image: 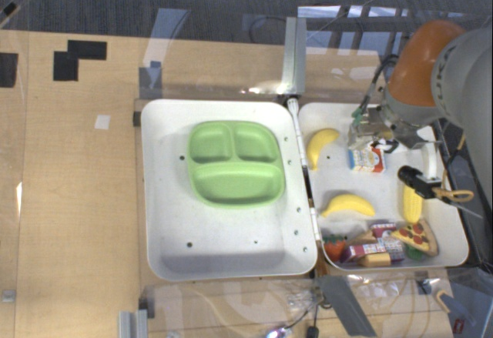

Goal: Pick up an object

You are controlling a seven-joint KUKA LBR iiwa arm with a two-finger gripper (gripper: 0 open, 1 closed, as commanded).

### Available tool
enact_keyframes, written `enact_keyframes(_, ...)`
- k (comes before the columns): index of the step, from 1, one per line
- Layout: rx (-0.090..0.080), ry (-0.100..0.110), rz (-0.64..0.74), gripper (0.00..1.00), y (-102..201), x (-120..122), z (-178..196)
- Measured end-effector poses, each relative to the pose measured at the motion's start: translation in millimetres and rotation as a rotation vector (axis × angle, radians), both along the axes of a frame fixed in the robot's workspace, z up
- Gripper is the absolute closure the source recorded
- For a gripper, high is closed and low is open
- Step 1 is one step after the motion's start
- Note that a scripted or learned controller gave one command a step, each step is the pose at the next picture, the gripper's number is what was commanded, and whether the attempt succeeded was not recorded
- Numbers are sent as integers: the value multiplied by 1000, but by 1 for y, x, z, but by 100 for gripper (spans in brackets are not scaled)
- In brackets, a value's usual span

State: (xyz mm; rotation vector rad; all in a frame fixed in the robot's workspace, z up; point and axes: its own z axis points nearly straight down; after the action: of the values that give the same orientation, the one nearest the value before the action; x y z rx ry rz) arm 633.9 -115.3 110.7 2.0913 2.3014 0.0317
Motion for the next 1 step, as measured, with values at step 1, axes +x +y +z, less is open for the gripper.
enact_keyframes(1,4,29,157,100,62,16,77)
